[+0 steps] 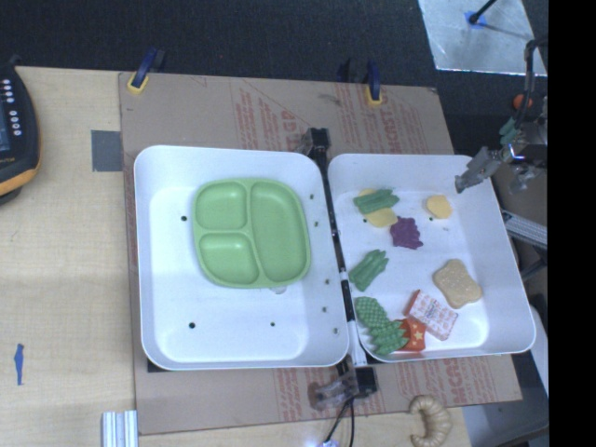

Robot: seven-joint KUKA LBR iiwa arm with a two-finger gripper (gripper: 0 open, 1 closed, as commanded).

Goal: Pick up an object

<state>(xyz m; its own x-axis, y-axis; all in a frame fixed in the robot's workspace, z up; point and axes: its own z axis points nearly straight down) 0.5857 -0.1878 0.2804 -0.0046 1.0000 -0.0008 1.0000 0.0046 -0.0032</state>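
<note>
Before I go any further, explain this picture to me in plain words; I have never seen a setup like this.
One camera fixed above a bench looks down at a slant. Two shallow white trays sit side by side. The left bin holds a green divided plate. The right bin holds toy food: green beans, a purple grape bunch, a yellow piece, a tan cracker and a red-and-white packet. The robot's gripper reaches in from the right, at the right bin's upper corner. It holds nothing.
</note>
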